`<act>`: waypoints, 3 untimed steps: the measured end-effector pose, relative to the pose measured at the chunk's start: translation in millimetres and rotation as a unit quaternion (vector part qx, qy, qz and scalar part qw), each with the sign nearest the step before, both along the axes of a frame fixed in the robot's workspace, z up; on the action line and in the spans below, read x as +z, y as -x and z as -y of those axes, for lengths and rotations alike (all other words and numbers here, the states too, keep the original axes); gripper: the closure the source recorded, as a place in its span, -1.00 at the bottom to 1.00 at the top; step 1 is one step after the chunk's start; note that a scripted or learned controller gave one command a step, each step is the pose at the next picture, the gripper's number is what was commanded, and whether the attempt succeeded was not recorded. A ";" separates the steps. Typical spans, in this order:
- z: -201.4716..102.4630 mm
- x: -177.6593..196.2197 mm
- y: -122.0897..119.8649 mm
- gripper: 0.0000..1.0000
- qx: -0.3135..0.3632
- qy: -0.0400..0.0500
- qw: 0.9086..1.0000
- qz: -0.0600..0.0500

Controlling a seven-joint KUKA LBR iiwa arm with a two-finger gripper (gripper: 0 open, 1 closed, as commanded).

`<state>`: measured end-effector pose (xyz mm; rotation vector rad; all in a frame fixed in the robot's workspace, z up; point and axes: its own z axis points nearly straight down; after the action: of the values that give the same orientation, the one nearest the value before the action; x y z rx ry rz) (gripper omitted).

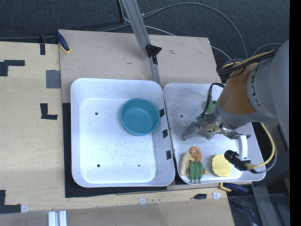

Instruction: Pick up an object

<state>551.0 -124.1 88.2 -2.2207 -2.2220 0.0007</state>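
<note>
The grey arm with its orange band reaches into the right-hand shallow white bin (188, 94), and its tool (189, 133) hangs low over that bin's bare middle, the two dark fingers (187, 134) close together with nothing between them. Toward the near rim of that bin lie a green and orange toy vegetable piece (194, 165) and, just beside it, a round yellow disc-shaped object (220, 165). A round blue plastic bowl (140, 116) sits upright in the left-hand white bin (94, 140), near the wall shared with the right-hand bin.
</note>
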 end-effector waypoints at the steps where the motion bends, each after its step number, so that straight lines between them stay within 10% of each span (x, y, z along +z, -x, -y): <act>1: 0.6 12.7 -0.7 1.00 0.000 0.000 1.000 0.002; 3: -6.3 122.6 -4.6 1.00 0.000 0.000 1.000 0.002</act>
<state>555.6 -117.8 210.8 -2.2228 -2.2239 -0.0033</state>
